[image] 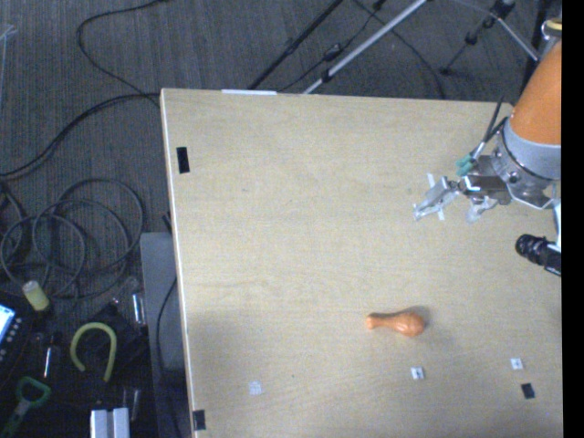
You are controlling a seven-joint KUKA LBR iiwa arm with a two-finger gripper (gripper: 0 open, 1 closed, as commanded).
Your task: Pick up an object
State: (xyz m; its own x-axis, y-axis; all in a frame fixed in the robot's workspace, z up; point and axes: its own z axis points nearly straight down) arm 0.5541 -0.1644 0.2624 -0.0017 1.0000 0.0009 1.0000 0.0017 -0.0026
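The surface (292,208) lies open across the frame's middle and left; an orange object (398,323) sits lower right of centre.

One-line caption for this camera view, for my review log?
Gripper hovers over the bare wooden bench, up and right of the orange pear-shaped object.

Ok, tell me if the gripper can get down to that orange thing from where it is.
Probably yes. The gripper hangs above and slightly right of the orange thing, which lies alone on bare tabletop with nothing between them.
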